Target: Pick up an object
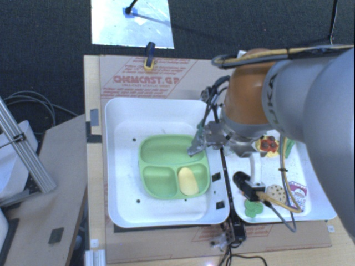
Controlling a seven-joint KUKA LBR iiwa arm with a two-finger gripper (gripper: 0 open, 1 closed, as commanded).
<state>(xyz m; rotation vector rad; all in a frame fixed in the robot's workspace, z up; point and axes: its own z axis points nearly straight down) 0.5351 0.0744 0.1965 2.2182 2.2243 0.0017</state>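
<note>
Gripper: the two-finger metal gripper (pixel 197 146) hangs low over the upper right rim of the green moulded plastic tray with three compartments (pixel 161 165), its tip at or just above that rim; contact cannot be judged from this slant
Grip state: I cannot tell how the gripper stands here, and nothing is seen held in it
Progress: by my reading the pick is not yet done; every object lies in a bin and none is lifted, so the approach looks under way with the grasp and the lift still to come
Nearest object: the tray lies directly below and to the left of the gripper, flat in the left shallow white bin (pixel 122 204)
Next object: the pale yellow oval piece (pixel 188 180) sits in the tray's lower right compartment, just below the gripper and apart from it
Farther out: to the gripper's right, in the right white bin (pixel 321 206), lie a small red and yellow toy (pixel 269 144), a round speckled biscuit-like disc (pixel 275 193) and a small green piece (pixel 253 208), all well apart from the gripper
Arm: the grey arm with its orange band (pixel 247 96) rises behind and to the right of the gripper
</note>
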